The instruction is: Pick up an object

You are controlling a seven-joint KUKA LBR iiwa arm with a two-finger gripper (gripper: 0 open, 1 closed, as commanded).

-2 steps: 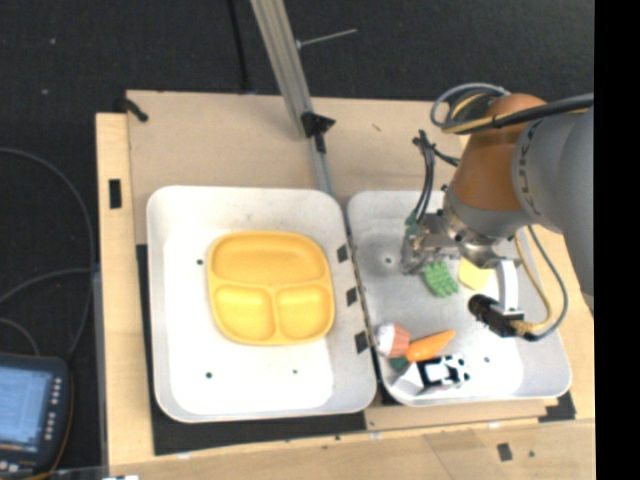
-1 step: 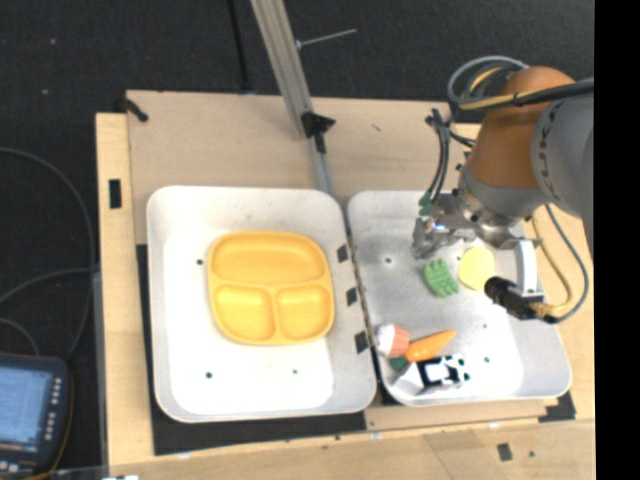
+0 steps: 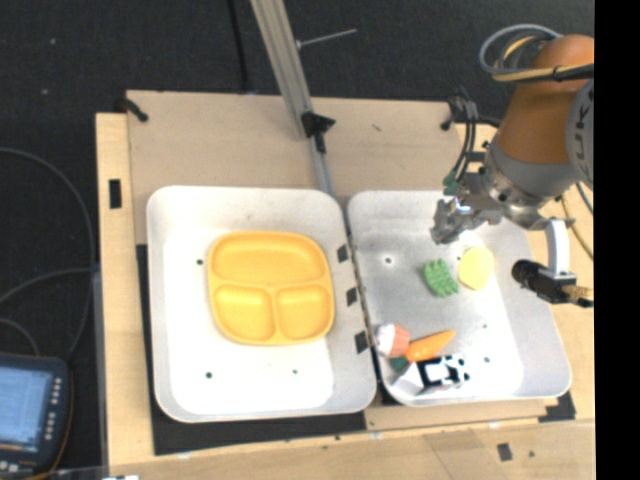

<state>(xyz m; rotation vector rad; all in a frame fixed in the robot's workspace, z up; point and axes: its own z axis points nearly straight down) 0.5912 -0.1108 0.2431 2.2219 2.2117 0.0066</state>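
Two shallow white bins sit side by side on the surface [image 3: 230,148]. Left bin [image 3: 180,368]: one yellow divided tray [image 3: 270,286], roughly centred. Right bin [image 3: 520,358]: one green block [image 3: 438,277] touching or just beside a pale yellow piece [image 3: 476,267]; one orange carrot-shaped toy [image 3: 430,344] and one black-and-white item [image 3: 441,372] near the front wall. Gripper [image 3: 447,220] hangs over the right bin's rear half, just behind the green block; whether the jaws are open or closed cannot be told, nothing visibly held.
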